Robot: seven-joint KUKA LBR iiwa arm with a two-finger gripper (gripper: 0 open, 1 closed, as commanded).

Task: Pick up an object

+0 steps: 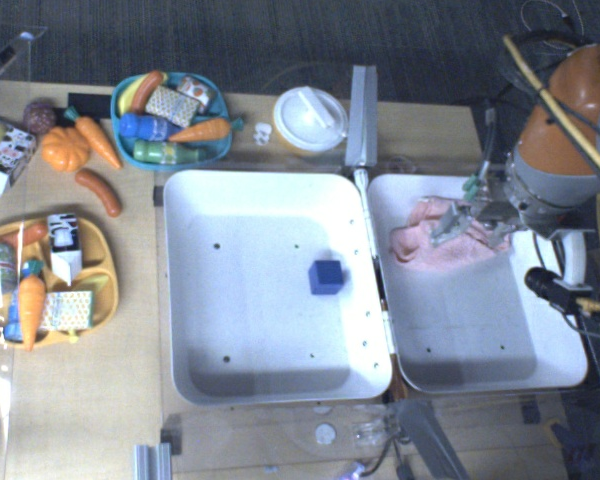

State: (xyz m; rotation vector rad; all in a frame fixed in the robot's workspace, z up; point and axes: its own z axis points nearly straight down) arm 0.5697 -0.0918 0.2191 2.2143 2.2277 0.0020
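A crumpled pink cloth (pixel 430 243) lies in the upper part of the right bin (pixel 480 358). My gripper (pixel 462 224) reaches in from the right and sits low over the cloth's right half, hiding part of it. Whether it touches the cloth is unclear. A small blue cube (pixel 327 276) rests alone near the middle right of the left bin (pixel 230 358), well away from the gripper.
A metal divider (pixel 360 118) runs up from between the bins. A white lidded bowl (pixel 310 118) and a blue basket of toy food (pixel 172 120) stand behind the left bin. More toy food and a yellow plate (pixel 98 268) lie at the left.
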